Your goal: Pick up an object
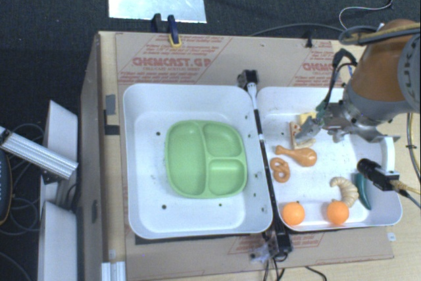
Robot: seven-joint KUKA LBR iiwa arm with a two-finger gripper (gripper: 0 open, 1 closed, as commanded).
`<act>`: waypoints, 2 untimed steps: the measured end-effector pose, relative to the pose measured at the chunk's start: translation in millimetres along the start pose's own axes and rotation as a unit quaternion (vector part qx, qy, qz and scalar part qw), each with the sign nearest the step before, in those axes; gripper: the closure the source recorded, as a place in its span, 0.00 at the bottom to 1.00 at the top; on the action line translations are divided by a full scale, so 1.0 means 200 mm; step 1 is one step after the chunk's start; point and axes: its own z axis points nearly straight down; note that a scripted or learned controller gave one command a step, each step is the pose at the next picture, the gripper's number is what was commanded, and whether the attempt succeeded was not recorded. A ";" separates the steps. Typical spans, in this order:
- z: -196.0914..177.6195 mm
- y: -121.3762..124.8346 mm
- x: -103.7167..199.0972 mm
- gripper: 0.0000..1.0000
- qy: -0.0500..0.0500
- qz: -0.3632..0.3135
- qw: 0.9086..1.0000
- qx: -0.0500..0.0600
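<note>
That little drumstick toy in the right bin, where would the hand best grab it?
Probably across the drumstick's narrow bone end, coming straight down from above. It lies flat, left-right, with its thin end left and its fat rounded end right, and the pretzel sits close below.

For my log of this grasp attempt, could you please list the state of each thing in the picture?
tool: low in the right bin, over a yellowish piece
green plate: flat in the left bin, nothing on it
chicken leg: lying free
pretzel: lying flat
two oranges: resting at the near wall
right bin: holds the toys
</note>
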 end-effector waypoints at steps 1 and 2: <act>-0.06 0.00 0.00 0.00 0.000 -0.001 1.000 0.000; 0.49 0.02 -0.09 0.00 0.000 0.001 1.000 0.002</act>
